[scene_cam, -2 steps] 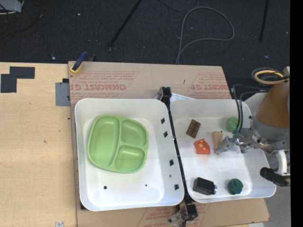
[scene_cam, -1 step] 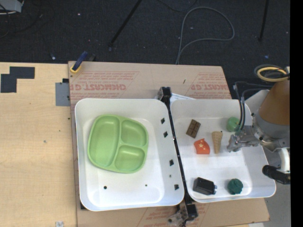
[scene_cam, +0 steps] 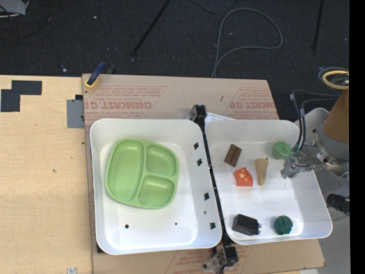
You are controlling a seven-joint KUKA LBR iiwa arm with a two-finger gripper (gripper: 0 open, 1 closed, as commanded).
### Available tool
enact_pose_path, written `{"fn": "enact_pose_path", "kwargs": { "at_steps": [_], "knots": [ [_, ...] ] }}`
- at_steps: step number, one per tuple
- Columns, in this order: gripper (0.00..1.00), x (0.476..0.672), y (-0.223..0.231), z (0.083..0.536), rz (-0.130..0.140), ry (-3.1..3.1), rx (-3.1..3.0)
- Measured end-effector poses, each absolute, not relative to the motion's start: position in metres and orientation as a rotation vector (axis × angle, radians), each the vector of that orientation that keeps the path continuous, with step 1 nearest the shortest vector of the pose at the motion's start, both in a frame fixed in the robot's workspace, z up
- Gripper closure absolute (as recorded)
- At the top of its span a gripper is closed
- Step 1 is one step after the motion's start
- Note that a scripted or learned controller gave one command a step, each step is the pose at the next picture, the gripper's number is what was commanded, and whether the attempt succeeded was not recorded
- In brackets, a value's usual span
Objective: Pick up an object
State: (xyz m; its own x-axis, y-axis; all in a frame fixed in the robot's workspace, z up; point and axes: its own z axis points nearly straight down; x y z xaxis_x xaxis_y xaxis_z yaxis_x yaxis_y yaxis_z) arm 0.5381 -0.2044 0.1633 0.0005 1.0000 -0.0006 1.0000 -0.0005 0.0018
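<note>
A dark floor strewn with cables backs a cardboard-topped bench (scene_cam: 171, 99) bearing two white bins. The left bin (scene_cam: 102, 221) holds a green divided plate (scene_cam: 142, 173). The right bin (scene_cam: 308, 210) holds the small pieces. The grey arm (scene_cam: 331, 136) enters at 3 o'clock; its gripper (scene_cam: 292, 167) hangs over the bin's right rim, and whether it is spread or pressed together I cannot tell. The nearest candidate, a green ball (scene_cam: 280, 149), lies just beside it at 11 o'clock; the tan cone (scene_cam: 261, 170), long axis running 12 to 6, lies at 9 o'clock.
</note>
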Motion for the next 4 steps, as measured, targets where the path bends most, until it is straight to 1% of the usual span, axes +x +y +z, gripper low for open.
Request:
{"fn": "enact_pose_path", "kwargs": {
  "at_steps": [1, 2, 3, 4],
  "knots": [
    [1.00, 0.541, -0.206, 0.205, 0.001, 2.220, 2.221],
    [1.00, 0.542, -0.206, 0.256, 0.002, 2.219, 2.219],
    [1.00, 0.548, -0.145, 0.252, 0.000, 2.225, 2.219],
    [1.00, 0.554, -0.093, 0.257, 0.000, 2.226, 2.218]
  ]
}}
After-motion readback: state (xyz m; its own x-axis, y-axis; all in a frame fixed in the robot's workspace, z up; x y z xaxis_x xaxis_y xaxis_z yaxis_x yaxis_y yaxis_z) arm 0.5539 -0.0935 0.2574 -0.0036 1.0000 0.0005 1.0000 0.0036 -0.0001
